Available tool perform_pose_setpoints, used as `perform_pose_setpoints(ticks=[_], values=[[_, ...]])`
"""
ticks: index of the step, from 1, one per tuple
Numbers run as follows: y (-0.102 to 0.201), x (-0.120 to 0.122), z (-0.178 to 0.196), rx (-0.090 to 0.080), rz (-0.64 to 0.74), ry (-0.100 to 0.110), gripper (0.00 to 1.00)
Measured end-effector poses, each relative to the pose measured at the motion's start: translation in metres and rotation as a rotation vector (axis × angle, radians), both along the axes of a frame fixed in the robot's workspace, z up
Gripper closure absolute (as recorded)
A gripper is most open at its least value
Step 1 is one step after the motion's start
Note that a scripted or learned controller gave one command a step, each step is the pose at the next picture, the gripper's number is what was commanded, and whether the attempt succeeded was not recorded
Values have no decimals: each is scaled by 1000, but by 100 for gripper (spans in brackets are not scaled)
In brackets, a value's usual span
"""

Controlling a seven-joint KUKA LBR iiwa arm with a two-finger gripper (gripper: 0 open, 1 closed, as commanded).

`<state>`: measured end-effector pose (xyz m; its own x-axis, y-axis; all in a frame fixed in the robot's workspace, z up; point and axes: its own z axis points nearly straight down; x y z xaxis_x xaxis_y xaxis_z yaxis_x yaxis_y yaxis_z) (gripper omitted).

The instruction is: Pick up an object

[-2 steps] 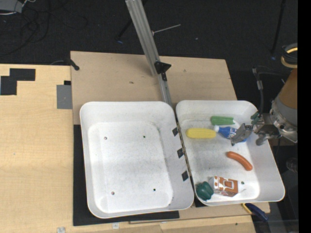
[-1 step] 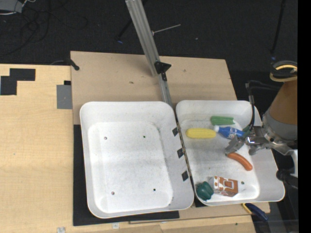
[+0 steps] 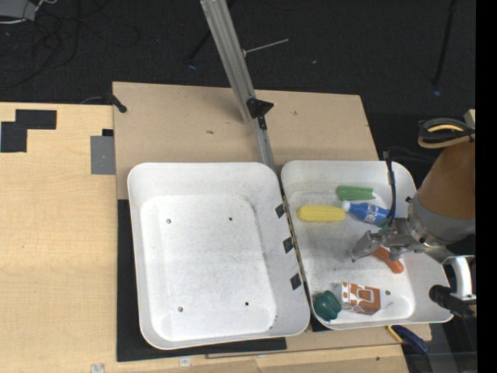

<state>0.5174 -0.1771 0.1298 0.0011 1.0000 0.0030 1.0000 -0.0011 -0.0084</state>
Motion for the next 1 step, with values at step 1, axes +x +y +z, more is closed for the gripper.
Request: perform_pose_setpoints(ticks=[1], values=[[-2, 1, 12, -2, -7, -4, 100]])
